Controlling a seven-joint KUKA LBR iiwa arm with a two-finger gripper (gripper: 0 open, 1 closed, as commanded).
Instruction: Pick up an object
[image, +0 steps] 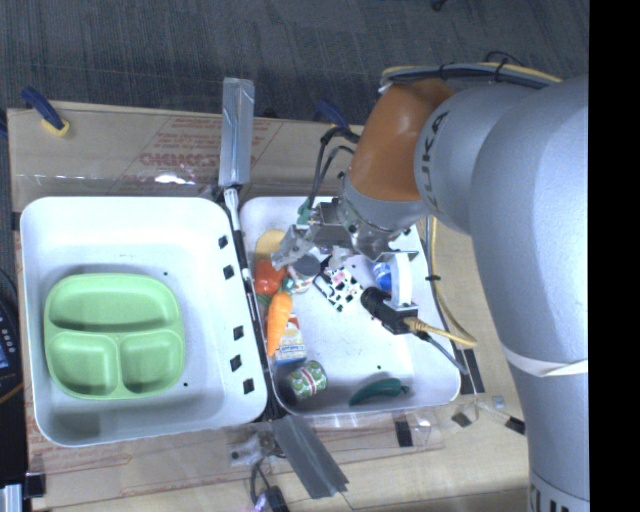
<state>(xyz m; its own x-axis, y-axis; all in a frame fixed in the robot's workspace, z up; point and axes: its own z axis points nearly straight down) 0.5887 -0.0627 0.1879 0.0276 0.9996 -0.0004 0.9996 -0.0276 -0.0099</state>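
Observation:
My gripper (302, 248) hangs low over the far left part of the right bin (440, 372), beside a yellow object (270, 241) and a red tomato-like piece (264, 276). An orange carrot (278, 318) lies just below them along the bin's left wall. A black-and-white spotted item (343, 289) and a blue-and-white packet (396, 275) sit right under the wrist. Nearer the front lie a small carton (291, 346), a green can (307, 380) and a dark green vegetable (379, 390). The wrist hides what is directly beneath the gripper.
The left bin (60, 215) holds a green divided plate (113, 334). A raised divider (243, 300) separates the two bins. The big grey arm (500, 200) covers the right side of the bench, and a cable (445, 335) trails across the right bin's rim.

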